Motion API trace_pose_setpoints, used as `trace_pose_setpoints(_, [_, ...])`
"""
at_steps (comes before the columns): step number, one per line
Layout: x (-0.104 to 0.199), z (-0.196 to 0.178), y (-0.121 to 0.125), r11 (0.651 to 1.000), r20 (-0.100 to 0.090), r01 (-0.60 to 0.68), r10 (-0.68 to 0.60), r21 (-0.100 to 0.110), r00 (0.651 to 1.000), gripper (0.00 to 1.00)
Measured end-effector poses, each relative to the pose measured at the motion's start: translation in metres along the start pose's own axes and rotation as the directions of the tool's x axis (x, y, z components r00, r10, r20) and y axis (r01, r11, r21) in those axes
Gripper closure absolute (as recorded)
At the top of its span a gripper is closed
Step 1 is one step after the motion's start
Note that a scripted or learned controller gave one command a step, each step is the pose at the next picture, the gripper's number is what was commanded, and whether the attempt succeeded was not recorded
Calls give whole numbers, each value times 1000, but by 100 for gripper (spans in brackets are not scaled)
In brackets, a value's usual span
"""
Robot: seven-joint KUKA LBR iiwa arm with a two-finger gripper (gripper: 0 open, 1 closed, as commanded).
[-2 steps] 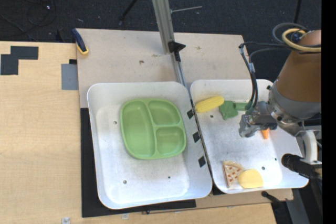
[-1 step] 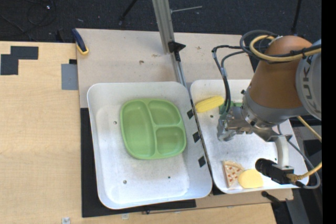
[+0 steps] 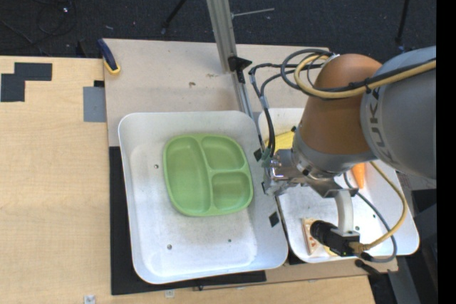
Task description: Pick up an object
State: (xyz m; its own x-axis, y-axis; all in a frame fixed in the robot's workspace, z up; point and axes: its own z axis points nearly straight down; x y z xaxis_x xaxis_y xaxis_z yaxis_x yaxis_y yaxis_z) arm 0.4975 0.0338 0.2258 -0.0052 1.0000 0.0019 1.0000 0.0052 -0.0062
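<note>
Green plate (image 3: 208, 174): one, with three compartments, lying flat in the left-hand bin (image 3: 142, 224) as you see it. It sits towards the far right part of that bin's floor. That makes one item counted in that bin.

Two white bins in total, side by side. The arm (image 3: 342, 117) covers most of the right-hand bin (image 3: 399, 224).

You can count three partly hidden items in the right-hand bin:
- one yellow piece (image 3: 285, 139) at the far left corner
- one orange piece (image 3: 359, 175) peeking out past the arm's right side
- one flat tan piece with a reddish edge (image 3: 311, 237) near the front left corner

You can't tell what any of the three are.

Gripper (image 3: 276, 178): one, low over the seam between the two bins, just beside the plate's right edge. Whether it touches the plate can't be told. Whether it's apart or closed can't be told either, because the wrist blocks your view.

Outside the bins you have one metal post (image 3: 221, 18) standing at the back of the bench. One blue-and-yellow tool (image 3: 108, 57) lies at the bench's far left corner.
</note>
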Motion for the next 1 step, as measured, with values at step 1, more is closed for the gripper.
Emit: trace_pose_setpoints(1, [59,9,-3,1000,1,0,0,1,1000,100])
